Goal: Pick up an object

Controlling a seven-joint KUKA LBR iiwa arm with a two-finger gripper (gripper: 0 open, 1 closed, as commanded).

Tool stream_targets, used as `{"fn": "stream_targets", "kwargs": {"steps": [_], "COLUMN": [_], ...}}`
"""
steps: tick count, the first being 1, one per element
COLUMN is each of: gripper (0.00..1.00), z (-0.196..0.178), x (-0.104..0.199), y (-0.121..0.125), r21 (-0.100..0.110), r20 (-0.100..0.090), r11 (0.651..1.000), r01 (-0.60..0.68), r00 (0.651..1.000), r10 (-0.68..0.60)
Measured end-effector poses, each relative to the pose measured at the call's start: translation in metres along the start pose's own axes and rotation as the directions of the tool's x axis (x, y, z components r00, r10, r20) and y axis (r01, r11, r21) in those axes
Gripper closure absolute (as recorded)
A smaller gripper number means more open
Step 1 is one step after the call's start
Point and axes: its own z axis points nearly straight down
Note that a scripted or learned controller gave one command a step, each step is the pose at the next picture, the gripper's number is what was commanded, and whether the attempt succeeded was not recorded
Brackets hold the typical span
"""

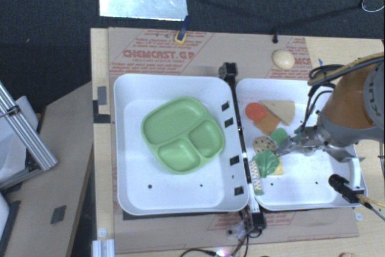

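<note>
The arm (355,105) is reaching in from the right over the right bin (301,192), and its jaws (287,145) are hanging low at the edge of a small heap of toy food; whether they are open or closed, and whether anything is between them, cannot be told here. The heap is lying in the left half of that bin, close to the divider (240,135) between the two bins. Taking the jaws as the mark: a green leafy piece (266,161) is lying just below and left of them, partly covering a yellow piece (277,169); a round speckled cookie (261,143) is sitting just to their left; a small green piece (280,135) is touching or nearly touching them; an orange piece (267,123), a red disc (255,111) and a tan wedge (280,109) are lying above them. A green divided plate (182,134) is resting in the left bin (132,189), well apart from the jaws. A pale egg-like ball (283,59) is sitting on the counter (240,51) beyond the bins.
</note>
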Motion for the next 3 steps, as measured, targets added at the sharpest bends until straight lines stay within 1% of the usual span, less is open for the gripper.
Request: {"fn": "stream_targets", "kwargs": {"steps": [1,2,3], "gripper": [1.0,1.0,1.0], "z": [-0.011,-0.058,-0.112], "x": [0.0,-0.002,-0.012], "y": [0.001,-0.008,-0.001], "r21": [-0.002,-0.002,-0.006], "r20": [0.0,0.001,0.002], "r11": [1.0,1.0,1.0], "r01": [0.0,-0.001,0.003], "r00": [1.0,1.0,1.0], "r10": [0.0,0.001,-0.003]}}
